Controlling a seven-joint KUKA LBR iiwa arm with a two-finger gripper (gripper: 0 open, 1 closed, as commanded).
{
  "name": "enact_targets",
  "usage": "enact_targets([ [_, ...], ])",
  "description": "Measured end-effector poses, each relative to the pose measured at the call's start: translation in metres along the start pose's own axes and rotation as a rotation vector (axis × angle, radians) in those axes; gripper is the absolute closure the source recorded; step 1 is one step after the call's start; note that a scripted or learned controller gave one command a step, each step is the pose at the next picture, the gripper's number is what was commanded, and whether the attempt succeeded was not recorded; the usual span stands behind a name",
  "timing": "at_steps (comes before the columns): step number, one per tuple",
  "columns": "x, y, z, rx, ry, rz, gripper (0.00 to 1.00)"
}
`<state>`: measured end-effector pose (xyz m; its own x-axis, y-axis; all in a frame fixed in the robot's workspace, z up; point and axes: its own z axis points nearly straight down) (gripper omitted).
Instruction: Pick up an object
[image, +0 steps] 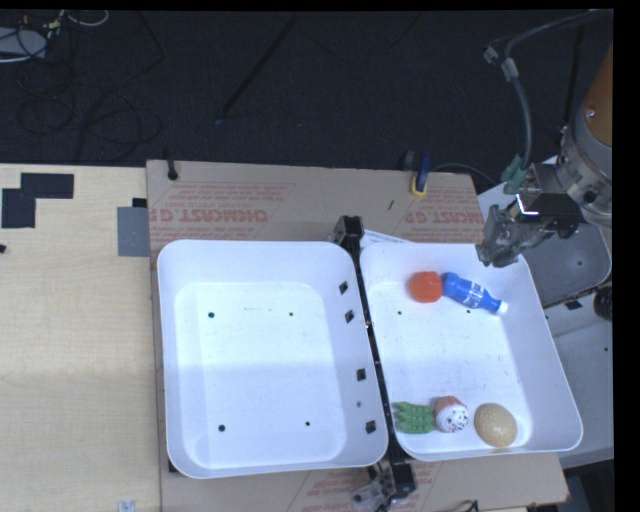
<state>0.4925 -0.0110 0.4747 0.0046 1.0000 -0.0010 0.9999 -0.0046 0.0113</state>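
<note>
Arm: reaches in from the right; the gripper (497, 250) hangs over the far right corner of the right bin (530, 350), at or just outside its rim.
Claw state: cannot tell; the tip is dark and small against the rim, and nothing shows between it.
Nearest thing: a blue bottle (472, 294) lies on its side near the far edge of the right bin, toward the right wall.
Bottle axis: it runs slantwise, one end toward the far middle of the bin, the pale end toward the right wall.
Beside it: an orange ball (425, 286) sits just at the bottle's inner end, close or touching; which, I cannot tell.
Key relation: the bottle lies just nearward and slightly inward of the claw, so a short drop and a small shift into the bin would likely bring the claw over it; closing across the slant axis looks best.
Other things: along the near edge of the right bin sit a green toy (411, 417), a dotted ball (451, 415) and a tan egg (494, 424), well apart from the claw.
Left bin (180, 350): holds no part in this move.
Progress: nothing lifted yet, by my judgement.
</note>
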Motion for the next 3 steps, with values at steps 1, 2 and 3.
enact_targets([
  [1, 0.053, -0.021, 0.133, 0.028, 0.000, -0.009, 1.00],
  [2, 0.059, 0.015, 0.121, 0.013, 0.000, -0.007, 1.00],
  [3, 0.020, 0.009, 0.053, 0.008, 0.000, -0.002, 1.00],
])
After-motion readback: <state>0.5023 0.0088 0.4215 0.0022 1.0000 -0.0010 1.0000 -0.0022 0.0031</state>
